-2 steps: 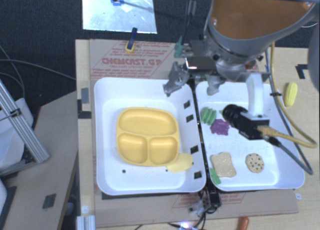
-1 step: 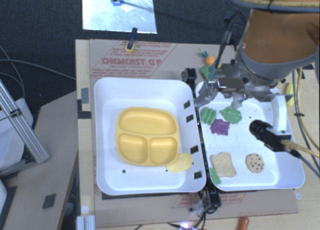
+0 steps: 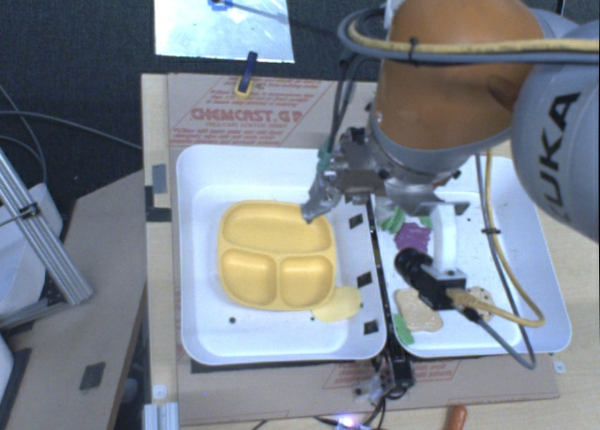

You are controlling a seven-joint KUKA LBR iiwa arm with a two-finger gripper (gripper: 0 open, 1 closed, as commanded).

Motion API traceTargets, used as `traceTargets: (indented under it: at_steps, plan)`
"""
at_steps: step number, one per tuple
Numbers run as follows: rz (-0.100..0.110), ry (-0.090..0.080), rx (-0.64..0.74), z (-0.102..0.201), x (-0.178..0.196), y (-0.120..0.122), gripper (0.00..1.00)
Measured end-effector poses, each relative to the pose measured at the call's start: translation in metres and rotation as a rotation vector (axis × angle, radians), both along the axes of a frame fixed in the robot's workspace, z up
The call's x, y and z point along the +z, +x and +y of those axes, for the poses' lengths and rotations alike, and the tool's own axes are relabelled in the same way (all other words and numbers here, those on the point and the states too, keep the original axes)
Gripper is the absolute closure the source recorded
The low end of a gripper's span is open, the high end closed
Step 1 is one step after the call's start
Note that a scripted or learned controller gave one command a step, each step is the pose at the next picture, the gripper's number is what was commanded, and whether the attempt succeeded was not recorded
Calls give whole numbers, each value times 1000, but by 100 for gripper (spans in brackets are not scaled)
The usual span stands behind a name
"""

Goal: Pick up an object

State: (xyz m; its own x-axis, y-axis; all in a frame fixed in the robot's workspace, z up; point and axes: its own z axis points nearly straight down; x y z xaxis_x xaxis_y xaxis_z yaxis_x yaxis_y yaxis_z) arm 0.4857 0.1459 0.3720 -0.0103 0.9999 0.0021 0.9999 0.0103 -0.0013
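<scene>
The gripper (image 3: 314, 207), aperture indeterminate, sits at the far-right rim of the yellow divided tray (image 3: 277, 255); centre it across that rim and close firmly before lifting.

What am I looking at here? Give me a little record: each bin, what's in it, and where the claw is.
left bin: yellow divided plate; small yellow piece at its near right corner
right bin: purple thing, green bit, flat tan piece
gripper: at the plate's far right corner
</scene>
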Motion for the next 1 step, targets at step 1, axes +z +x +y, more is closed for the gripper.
traceTargets:
  at_steps: [1]
  plan:
    - [-11, 1, -5, 21, 51, 52, 0]
